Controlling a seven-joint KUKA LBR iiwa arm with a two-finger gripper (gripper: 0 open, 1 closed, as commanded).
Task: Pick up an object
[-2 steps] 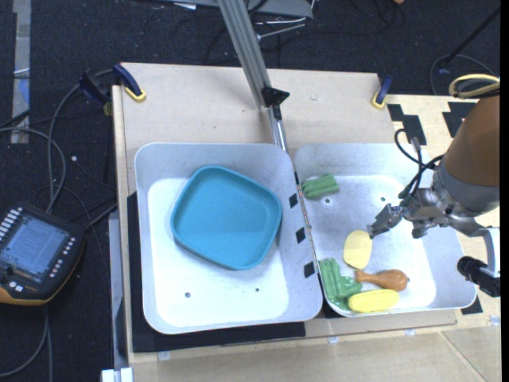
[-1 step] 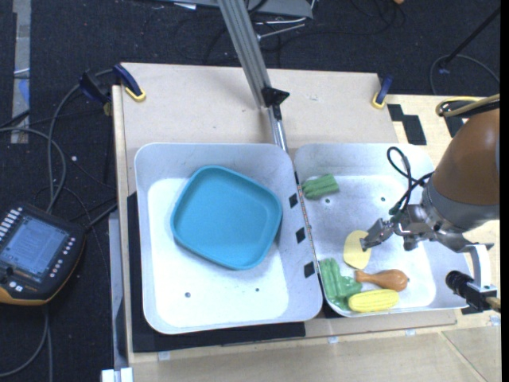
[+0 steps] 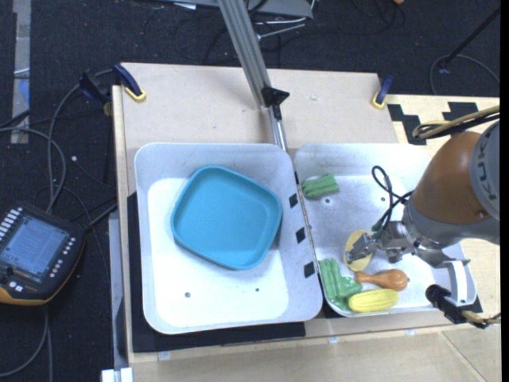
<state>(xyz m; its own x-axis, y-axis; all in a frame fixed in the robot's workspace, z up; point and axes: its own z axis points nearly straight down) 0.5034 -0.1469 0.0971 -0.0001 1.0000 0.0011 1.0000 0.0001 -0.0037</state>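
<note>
1. Nearest the camera, a yellow corn cob (image 3: pixel 374 300) lies at the right bin's (image 3: pixel 350 177) front edge, beside a brown drumstick-shaped toy (image 3: pixel 384 278) and a green ridged toy (image 3: pixel 337 281).
2. The gripper (image 3: pixel 371 247) sits over a yellow-and-grey object (image 3: pixel 355 248); whether it grips cannot be told.
3. A blue plate (image 3: pixel 227 216) fills the left bin (image 3: pixel 159 293).
4. No writing is legible.

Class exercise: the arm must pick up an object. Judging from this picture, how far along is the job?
Done: the gripper has reached the right bin, low over a yellowish item. In hand: nothing visibly lifted. Left: grasping and raising; the corn, drumstick and green pieces lie in the bin.
</note>
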